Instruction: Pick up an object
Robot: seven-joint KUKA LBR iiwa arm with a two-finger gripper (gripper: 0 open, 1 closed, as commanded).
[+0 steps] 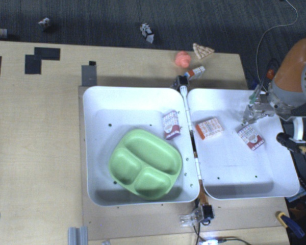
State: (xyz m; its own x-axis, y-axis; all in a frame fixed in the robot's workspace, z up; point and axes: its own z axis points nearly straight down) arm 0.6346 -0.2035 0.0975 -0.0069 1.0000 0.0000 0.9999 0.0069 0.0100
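Left white bin [92, 152]: green three-compartment plastic plate [145, 162], near centre; small red-and-white carton [171, 124] farther back, close to the right wall. Right white bin [234, 188]: orange-and-white snack packet [209, 128], left of centre; red-and-white sachet [250, 136], right side. Two-finger gripper [253, 114]: just beyond the sachet, above the bin floor; finger state cannot be told. Bench behind the bins: pink ball [182, 59], tan wedge-shaped piece [203, 50].

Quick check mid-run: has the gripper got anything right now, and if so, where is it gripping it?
It cannot be told. The gripper is low in the right white bin, just above the small red-and-white packet, but nothing visibly sits between its fingers.
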